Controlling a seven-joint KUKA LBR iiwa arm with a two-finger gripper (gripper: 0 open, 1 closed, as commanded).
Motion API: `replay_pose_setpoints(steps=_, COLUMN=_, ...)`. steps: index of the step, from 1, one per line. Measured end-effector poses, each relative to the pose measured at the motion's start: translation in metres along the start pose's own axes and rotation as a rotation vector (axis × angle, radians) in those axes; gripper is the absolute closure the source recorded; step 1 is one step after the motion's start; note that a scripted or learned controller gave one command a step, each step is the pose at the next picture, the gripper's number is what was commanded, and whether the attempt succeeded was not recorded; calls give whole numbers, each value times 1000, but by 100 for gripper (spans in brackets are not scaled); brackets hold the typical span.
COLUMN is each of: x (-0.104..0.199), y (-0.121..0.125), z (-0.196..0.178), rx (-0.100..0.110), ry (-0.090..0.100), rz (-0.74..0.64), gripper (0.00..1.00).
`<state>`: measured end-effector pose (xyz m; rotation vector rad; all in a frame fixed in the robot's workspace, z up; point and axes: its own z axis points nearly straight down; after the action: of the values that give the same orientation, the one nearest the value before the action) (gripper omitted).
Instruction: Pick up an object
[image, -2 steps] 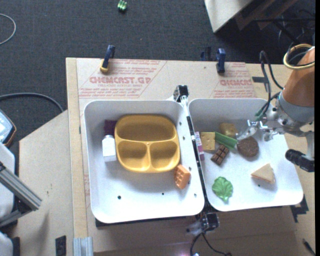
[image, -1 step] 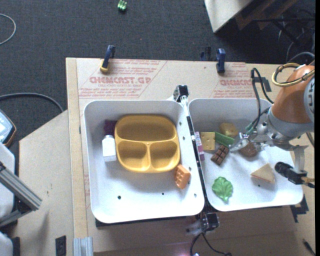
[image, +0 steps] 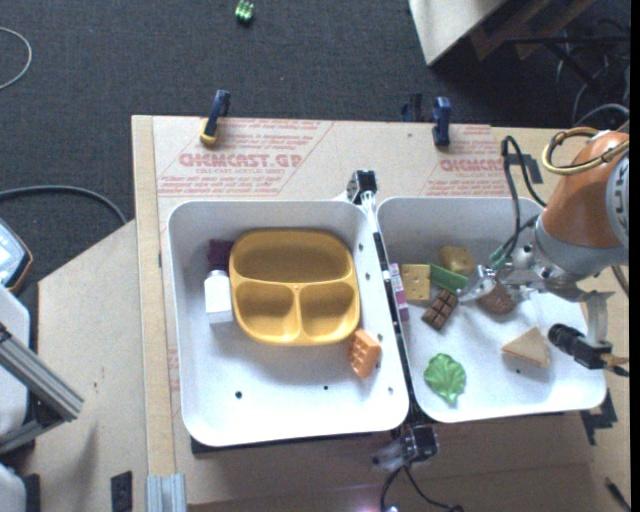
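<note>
While the grey arm with the orange band (image: 590, 205) leans in from the right, you have its two-finger gripper (image: 497, 283) low over the right-hand shallow white bin (image: 480, 400), close to a cluster of small toys. From this slanted view I cannot tell you whether the claw is open, closed or holding anything; its tip merges with a small brownish lump (image: 499, 300) lying right under it.

That lump looks like the likeliest thing to pick. Near it sit a yellowish rounded piece (image: 457, 259), a green stick-like piece (image: 450, 277), a pale square block (image: 416, 283) and a dark brown chocolate-bar piece (image: 439, 309). They are crowded together, so a grasp here may nudge neighbours. A tan wedge like a slice of bread (image: 528, 348) and a green leaf-shaped piece (image: 445, 378) lie apart toward the near wall, easier targets by my reckoning.

The left-hand white bin (image: 190, 330) holds a yellow three-compartment plastic tray (image: 294, 285), with a small white bottle (image: 218, 298) touching its left side and an orange waffle-like block (image: 365, 352) at its lower right corner. A dark purple object (image: 219, 251) behind the bottle is mostly hidden, and you cannot identify it.

The arm's upper part is cut off at the frame's right.
</note>
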<state>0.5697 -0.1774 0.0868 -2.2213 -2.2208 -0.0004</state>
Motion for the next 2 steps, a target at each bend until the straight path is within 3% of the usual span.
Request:
replay_pose_setpoints(steps=1, x=-2, y=2, z=-12, rx=-9, ry=-5, rz=1, gripper=100)
replay_pose_setpoints(steps=2, x=-9, y=5, z=-58, rx=-7, ry=-4, rz=1, gripper=100)
